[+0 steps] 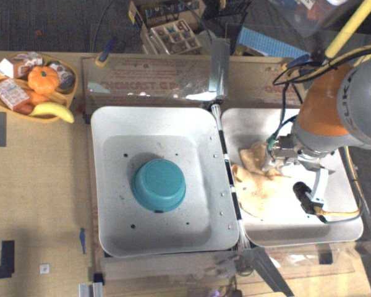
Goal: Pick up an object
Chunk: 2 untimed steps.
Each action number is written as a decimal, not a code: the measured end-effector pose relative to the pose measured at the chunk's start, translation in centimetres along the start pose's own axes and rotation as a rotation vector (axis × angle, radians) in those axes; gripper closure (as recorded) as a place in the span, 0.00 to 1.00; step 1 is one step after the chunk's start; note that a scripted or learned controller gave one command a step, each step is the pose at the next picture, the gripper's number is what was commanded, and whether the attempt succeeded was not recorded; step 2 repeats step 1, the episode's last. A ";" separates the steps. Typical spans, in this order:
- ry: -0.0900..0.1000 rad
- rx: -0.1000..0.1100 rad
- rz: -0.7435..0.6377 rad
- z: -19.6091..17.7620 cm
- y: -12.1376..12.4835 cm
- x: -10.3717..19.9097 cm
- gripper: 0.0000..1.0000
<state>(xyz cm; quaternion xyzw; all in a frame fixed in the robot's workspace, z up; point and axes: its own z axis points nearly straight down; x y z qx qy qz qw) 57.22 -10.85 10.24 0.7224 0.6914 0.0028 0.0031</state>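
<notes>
In the right-hand bin (337,228), at the right of the frame, the arm's hand (276,163) is down low over a limp tan cloth (255,184) that lies crumpled against the bin's left wall. The hand sits at the cloth's upper right edge, touching it or very nearly so; I cannot tell which from here. Nor can I tell whether the hand is clenched or released, since the wrist body hides its tip. No part of the cloth looks lifted off the bin floor.

The left bin (111,125), in the middle of the frame, holds 1 teal bowl (159,184), upside down and well apart from the arm. A basket of toy food (1,104) sits on the table (37,197) at the upper left, out of play.

I'd judge this to be the grasp step: the hand is at its target and the lift is not yet made. The next move calls for a firm pinch on a fold of the fabric. Then comes a straight rise, high enough for the hanging cloth to clear the bin wall. Thin fabric lying flat gives little to bite on, so the hand may close on nothing.
</notes>
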 end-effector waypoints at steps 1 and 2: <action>0.000 0.009 0.013 -8.2 -1.7 4.4 1.00; 0.000 0.009 0.013 -8.2 -1.7 4.4 1.00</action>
